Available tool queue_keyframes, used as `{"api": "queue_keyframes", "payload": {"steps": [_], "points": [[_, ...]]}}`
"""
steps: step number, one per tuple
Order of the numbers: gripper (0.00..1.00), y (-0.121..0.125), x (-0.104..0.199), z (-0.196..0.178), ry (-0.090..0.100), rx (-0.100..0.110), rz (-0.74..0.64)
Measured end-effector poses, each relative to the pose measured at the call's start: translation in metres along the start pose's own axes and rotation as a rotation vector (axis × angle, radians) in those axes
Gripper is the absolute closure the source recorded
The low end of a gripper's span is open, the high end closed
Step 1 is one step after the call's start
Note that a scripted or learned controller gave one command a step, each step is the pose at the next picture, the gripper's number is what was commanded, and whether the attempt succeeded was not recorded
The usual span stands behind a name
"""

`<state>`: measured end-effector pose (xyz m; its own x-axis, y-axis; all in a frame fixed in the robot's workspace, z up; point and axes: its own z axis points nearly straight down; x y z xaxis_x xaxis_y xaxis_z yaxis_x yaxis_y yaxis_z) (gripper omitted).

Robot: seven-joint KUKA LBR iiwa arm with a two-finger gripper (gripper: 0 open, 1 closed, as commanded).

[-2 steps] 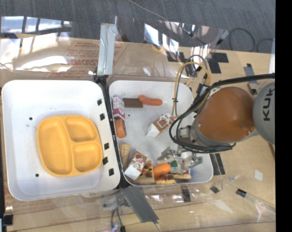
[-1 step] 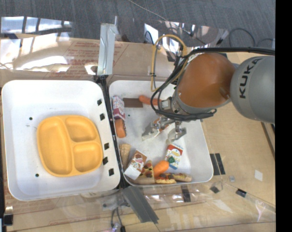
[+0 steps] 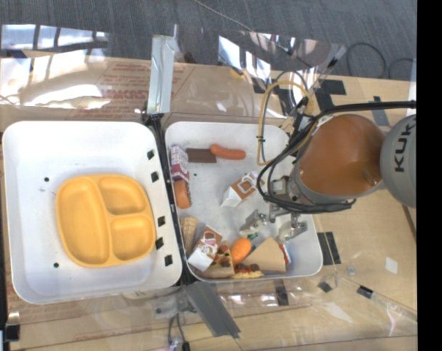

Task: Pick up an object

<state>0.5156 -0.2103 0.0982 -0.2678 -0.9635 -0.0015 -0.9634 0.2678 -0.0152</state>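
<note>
The gripper (image 3: 275, 221) hangs low in the right bin (image 3: 206, 134), finger state impossible to tell, with the orange ball (image 3: 240, 250) just below-left of it near the frame's bottom

The arm (image 3: 403, 156) is grey where it enters, with part of a dark maker's name lettered on its side, and it swells into a broad, glossy orange band (image 3: 341, 156) shaped like a rounded dome above the wrist. Black cables (image 3: 279, 168) loop along that band in a loose bundle, joined by one pale yellowish hose (image 3: 265, 115) that arches above them. Below the band sits the gripper (image 3: 275, 224), a compact block of bare silvery metal brackets and small dark fittings.
</note>
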Motion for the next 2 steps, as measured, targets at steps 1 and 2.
{"api": "queue_keyframes", "payload": {"steps": [1, 2], "points": [[0.00, -0.064, -0.018, 0.004, -0.002, -0.010, -0.152], [0.00, -0.049, -0.067, 0.007, -0.003, -0.015, -0.314]]}}
